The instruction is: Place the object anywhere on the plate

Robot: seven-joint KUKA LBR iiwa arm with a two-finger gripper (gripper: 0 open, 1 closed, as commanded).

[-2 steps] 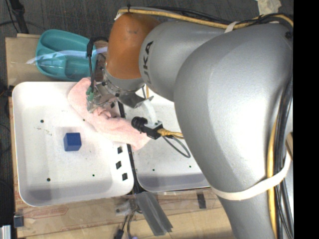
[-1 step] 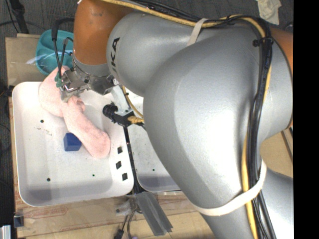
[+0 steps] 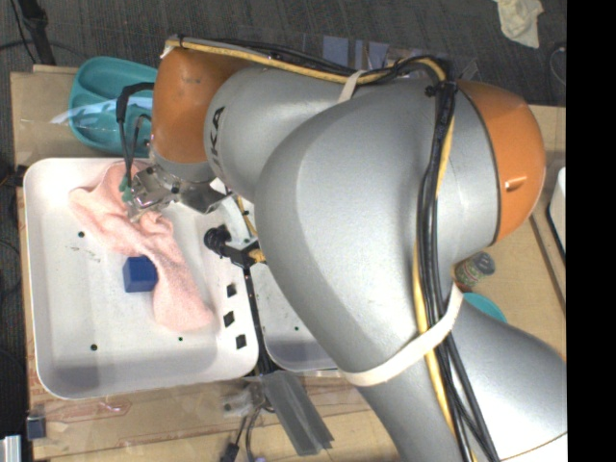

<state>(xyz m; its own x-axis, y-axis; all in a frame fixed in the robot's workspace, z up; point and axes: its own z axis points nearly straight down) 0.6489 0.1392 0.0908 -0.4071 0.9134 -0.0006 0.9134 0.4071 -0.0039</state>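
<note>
A small blue block [image 3: 140,273] lies in the left white bin [image 3: 58,335], resting at the edge of a crumpled pink cloth [image 3: 159,248]. The gripper [image 3: 142,198] hangs over the upper part of that cloth, above and slightly right of the block, with something small and green at its tip. The arm's grey body and orange band cover most of the right bin, and I see no plate in the uncovered part.
A teal container [image 3: 101,99] stands on the bench behind the left bin. A teal object [image 3: 486,306] and a small bottle top [image 3: 474,269] peek out beside the arm at right. A crumpled rag [image 3: 515,12] lies on the floor at top right.
</note>
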